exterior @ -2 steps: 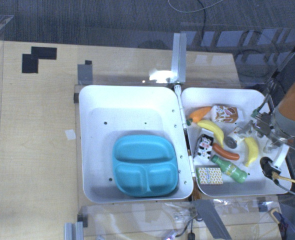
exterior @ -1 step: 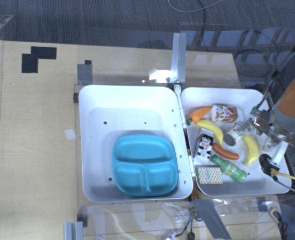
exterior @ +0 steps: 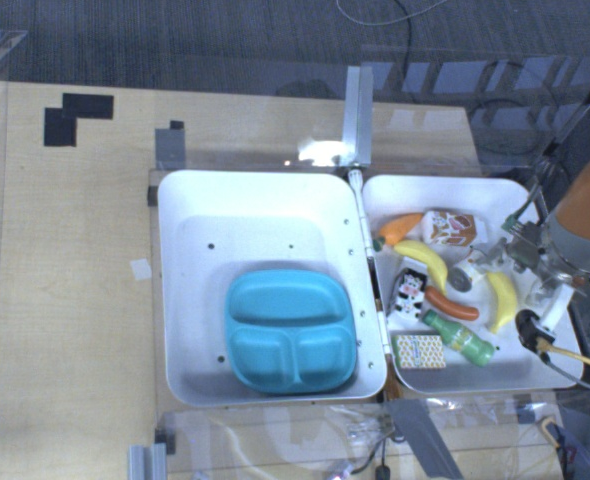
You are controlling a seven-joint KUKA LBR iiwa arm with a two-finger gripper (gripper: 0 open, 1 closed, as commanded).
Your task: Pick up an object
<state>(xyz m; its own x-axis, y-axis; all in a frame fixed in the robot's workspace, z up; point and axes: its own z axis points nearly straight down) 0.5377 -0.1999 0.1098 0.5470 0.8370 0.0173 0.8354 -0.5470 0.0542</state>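
- The gripper [exterior: 490,256] hangs over the right bin [exterior: 515,373], at the frame's right; I cannot tell its state.
- Beneath it lie two bananas [exterior: 502,300], a sausage [exterior: 451,306] and a green bottle [exterior: 461,336].
- A blue tray [exterior: 290,330] sits in the left bin [exterior: 190,268].

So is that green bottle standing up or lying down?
Lying down. The green bottle rests on its side on the right bin floor, beside the red sausage.

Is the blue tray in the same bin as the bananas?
No, the blue tray lies in the left bin, while the bananas lie among the toys in the right bin.
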